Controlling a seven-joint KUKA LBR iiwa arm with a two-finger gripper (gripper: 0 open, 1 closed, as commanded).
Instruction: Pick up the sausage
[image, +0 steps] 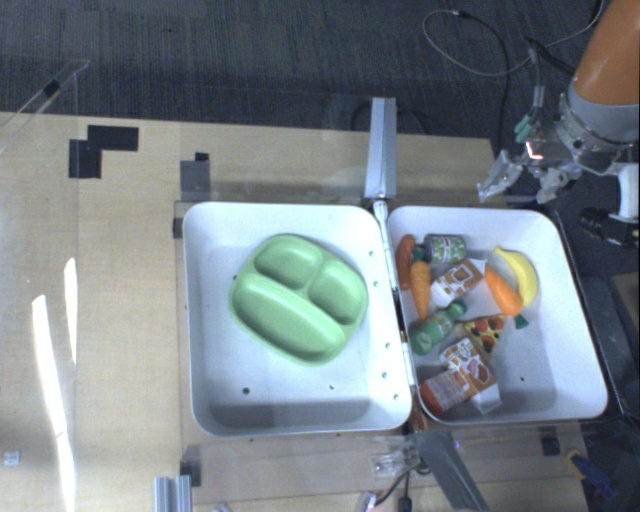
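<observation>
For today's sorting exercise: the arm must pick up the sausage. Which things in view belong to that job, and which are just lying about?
Belongs to the job:
sausage, at the right bin's left wall
pincer, above the right bin's far edge

Just lying about:
green plate in the left bin
banana
two carrots
green bottle
cartons

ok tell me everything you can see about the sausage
The sausage is a small reddish-brown link, smooth and slightly glossy like a plastic toy, with rounded ends. It lies flat, lengthwise along the left wall of the right bin, near its far corner. The carrot lies right beside it, apparently touching its near end. The gripper hovers outside the bin's far rim, well apart from it.
</observation>
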